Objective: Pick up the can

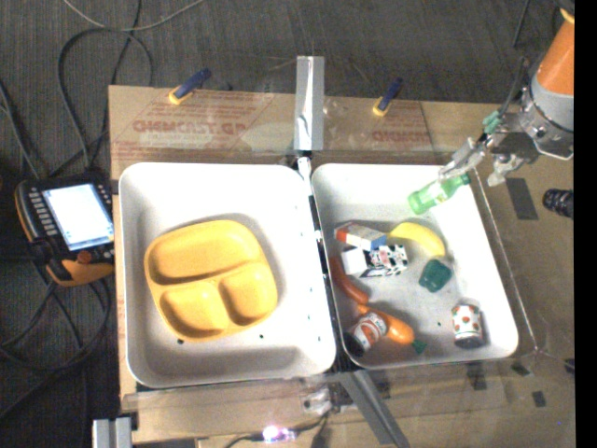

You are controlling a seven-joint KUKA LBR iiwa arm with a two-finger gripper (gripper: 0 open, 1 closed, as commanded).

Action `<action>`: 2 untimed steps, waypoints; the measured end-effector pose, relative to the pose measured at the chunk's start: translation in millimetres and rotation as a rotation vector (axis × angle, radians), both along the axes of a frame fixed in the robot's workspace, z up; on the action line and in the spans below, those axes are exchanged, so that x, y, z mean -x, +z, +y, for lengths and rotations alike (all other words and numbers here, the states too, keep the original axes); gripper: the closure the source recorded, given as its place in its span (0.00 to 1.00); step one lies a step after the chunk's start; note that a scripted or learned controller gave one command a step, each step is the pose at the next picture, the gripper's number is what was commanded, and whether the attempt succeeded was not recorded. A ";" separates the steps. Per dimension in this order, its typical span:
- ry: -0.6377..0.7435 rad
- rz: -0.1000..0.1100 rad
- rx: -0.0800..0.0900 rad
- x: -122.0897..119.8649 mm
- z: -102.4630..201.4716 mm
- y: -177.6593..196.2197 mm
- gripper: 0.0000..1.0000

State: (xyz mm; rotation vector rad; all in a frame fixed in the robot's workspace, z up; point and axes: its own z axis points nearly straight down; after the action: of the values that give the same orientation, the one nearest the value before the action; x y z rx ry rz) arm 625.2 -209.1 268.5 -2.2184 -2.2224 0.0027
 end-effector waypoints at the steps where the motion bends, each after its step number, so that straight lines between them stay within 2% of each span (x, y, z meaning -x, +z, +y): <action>1: -0.285 0.009 -0.013 44.9 -3.4 -167.6 0.00; 2: -0.399 0.003 -0.001 92.5 8.5 -114.7 0.00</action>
State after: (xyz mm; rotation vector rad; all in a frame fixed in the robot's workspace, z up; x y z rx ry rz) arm 532.8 -200.5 153.9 -2.6122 -1.7372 0.0039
